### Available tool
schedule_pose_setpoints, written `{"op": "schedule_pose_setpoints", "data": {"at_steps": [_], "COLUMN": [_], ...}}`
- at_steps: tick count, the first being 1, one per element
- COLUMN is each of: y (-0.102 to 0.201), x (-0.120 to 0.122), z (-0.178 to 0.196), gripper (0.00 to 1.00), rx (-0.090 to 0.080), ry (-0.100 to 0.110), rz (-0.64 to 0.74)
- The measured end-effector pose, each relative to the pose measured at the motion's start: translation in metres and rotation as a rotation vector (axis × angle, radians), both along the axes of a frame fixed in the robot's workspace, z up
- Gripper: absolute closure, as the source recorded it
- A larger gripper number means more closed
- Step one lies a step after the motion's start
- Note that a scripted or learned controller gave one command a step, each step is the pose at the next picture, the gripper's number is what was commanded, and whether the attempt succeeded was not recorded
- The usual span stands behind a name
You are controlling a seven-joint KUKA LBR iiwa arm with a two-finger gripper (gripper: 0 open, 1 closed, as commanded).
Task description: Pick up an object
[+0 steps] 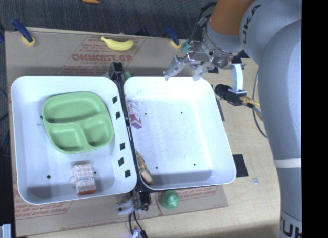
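1. The arm (266, 52) reaches in from the right, and its pincer (184, 70) hangs over the far rim of the right bin (205, 129), fingers spread apart with nothing between them.
2. The green tray (77, 121) lies in the left bin (31, 144), well off to the pincer's left and nearer the camera. It looks stiff, light and slick, so I judge its raised rim the only sound hold.
3. The small carton (83, 178) sits near that bin's front edge, beyond the tray from the pincer. It seems light and easily crushed, best pinched across its narrow sides.
4. The small packet (134, 114) lies closest, below and left of the pincer against the right bin's left wall. It looks light and thin, so hard to grip.
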State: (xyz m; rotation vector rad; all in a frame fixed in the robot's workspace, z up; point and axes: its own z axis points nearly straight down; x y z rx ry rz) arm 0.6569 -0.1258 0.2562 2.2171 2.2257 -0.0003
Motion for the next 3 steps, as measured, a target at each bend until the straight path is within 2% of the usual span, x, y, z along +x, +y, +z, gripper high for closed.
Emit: {"op": "schedule_pose_setpoints", "data": {"at_steps": [1,2,3], "y": [-0.086,-0.085,-0.085], "x": [-0.001,-0.056,-0.055], "z": [-0.071,-0.165,-0.154], "gripper": [0.0,0.0,1.0], "rx": [0.0,0.001,0.0], "ry": [0.004,0.004,0.003], "rz": [-0.001,0.002,0.003]}}
